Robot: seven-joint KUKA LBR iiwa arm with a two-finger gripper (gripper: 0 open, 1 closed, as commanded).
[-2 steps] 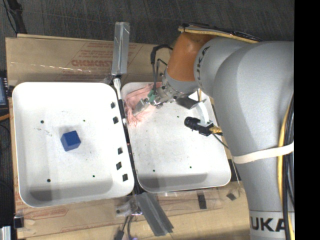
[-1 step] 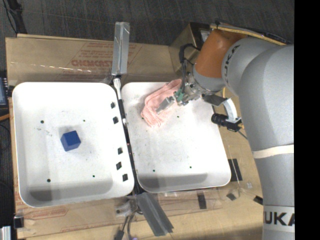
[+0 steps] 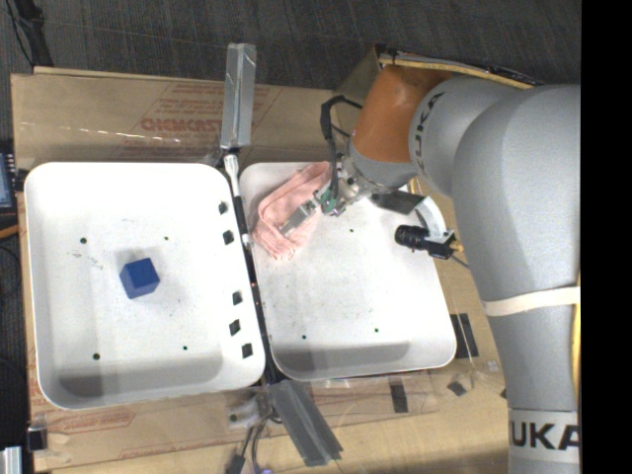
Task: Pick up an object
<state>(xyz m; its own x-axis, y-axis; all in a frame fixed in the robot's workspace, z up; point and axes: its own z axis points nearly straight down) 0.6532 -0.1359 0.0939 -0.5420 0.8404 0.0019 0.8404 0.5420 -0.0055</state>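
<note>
Arm (image 3: 494,176): grey, orange band above the wrist, reaching in from the right and bent down over the far left corner of the right bin (image 3: 395,304).

Gripper (image 3: 308,212): down at the cloth (image 3: 286,210), its metal fingers slanting toward the near left. From my seat I cannot tell whether they are open or closed, nor whether any fabric lies between them.

Cloth: pink, crumpled, in the far left part of the right bin, close against the wall shared with the left bin (image 3: 59,294). Its long axis runs from far right to near left, roughly in line with the fingers. The fingertips rest on or just above its middle; more fabric spreads to the left and toward the near side of them.

Key relation: the cloth lies directly under the gripper and slightly to its left, so I judge that the coming move turns on a straight descent and pinch, not on any sideways travel.

Cube (image 3: 140,276): blue, alone in the left bin, well apart from the gripper and across the dividing wall; I judge it the less likely target.

Step in hand: I read this as the approach or the grasp itself on the cloth; nothing shows it lifted.

Risk: soft, bunched fabric may slip through or come up only by a fold, and the nearby wall leaves little room on the left.
</note>
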